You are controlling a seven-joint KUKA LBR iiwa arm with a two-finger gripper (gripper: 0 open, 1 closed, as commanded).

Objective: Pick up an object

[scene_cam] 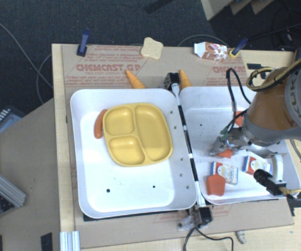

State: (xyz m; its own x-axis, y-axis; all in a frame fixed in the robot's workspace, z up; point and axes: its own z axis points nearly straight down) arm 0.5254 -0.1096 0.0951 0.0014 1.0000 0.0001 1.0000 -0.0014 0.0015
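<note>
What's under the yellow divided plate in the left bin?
A red-orange sausage-shaped item pokes out from under the left rim of the yellow divided plate; its far side is covered. The plate hides anything else beneath it.

Cardboard-topped bench [113,67], two white bins [87,156] side by side, bread slice [152,48], small carton [211,50], blue clip [82,42]

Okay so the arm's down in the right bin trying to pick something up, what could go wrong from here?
1. The gripper sits low among crowded items: a small orange piece, a carton and a red block lie close together, so it may nudge or grab the wrong one.
2. It works near the divider between the bins, so a knocked item could wedge against that wall.
3. The black cable loops by the wrist and might snag.
</note>
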